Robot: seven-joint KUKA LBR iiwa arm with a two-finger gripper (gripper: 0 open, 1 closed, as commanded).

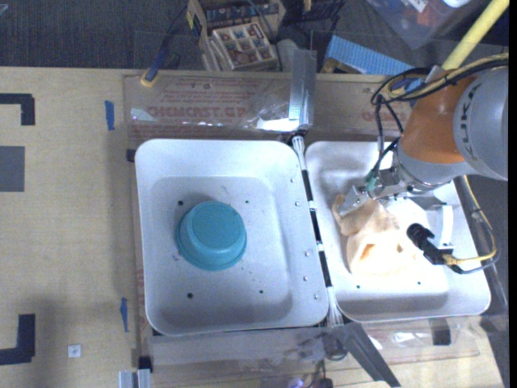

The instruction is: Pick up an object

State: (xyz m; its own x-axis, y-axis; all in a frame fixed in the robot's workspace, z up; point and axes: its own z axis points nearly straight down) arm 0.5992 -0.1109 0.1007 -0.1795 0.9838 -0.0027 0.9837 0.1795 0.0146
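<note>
Gripper (354,203) down in right bin (468,301), touching crumpled tan cloth (376,237) just below it; finger state cannot tell. Teal bowl (212,234) well left.

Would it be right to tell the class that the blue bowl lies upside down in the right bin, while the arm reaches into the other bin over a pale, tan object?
Not quite. The camera view shows the blue bowl upside down in the left bin, not the right. The arm reaches into the right bin, its pincer over the pale, tan object.
</note>
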